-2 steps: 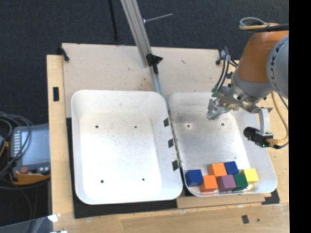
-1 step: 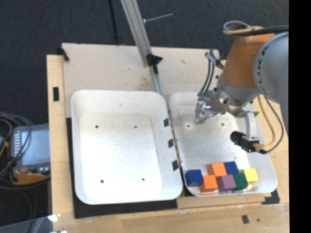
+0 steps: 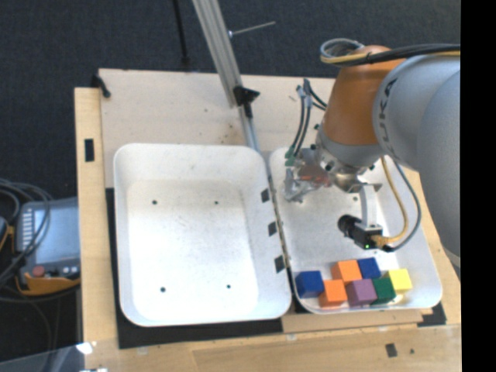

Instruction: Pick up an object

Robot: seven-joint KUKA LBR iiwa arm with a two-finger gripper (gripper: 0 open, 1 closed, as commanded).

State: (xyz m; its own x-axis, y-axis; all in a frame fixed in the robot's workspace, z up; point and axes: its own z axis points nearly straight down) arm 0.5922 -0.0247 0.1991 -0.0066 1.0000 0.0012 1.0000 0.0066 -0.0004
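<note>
Several small blocks lie clustered at the near edge of the right bin (image 3: 318, 223): a blue block (image 3: 309, 282), two orange blocks (image 3: 334, 291) (image 3: 348, 270), a purple block (image 3: 361, 291), a second blue block (image 3: 369, 266), a green block (image 3: 384, 288) and a yellow block (image 3: 400, 279). My gripper (image 3: 295, 186) hangs over the far left part of the right bin, well behind the blocks, under the orange wrist band (image 3: 353, 103). Nothing shows between its fingers.
The left bin (image 3: 155, 169) sits beside the right one, with black clips along their shared rim. A slanted metal rail (image 3: 221, 45) rises from the back of the bench. A black sensor and cables (image 3: 358, 229) hang by the wrist above the right bin.
</note>
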